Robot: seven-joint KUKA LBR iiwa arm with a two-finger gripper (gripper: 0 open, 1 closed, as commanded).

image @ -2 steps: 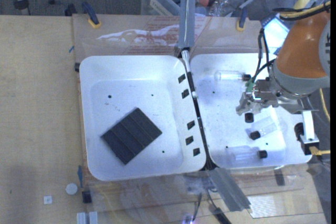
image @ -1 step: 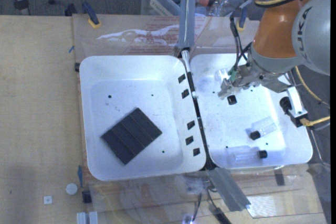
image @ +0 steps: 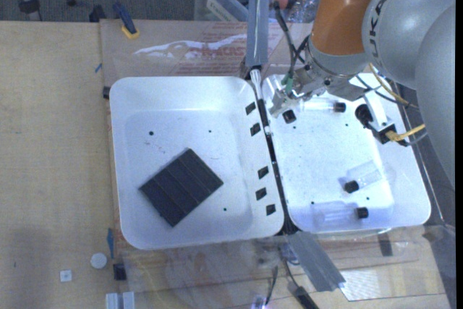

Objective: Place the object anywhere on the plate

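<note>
The gripper (image: 283, 99) hangs over the right bin's (image: 405, 210) far-left corner; I cannot tell its grip. The plate (image: 181, 186) lies left.

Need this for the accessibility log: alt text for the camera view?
The gripper hangs over the far corner of the right bin, which holds small clear pieces with black caps. The left bin holds a flat dark square plate.
</note>
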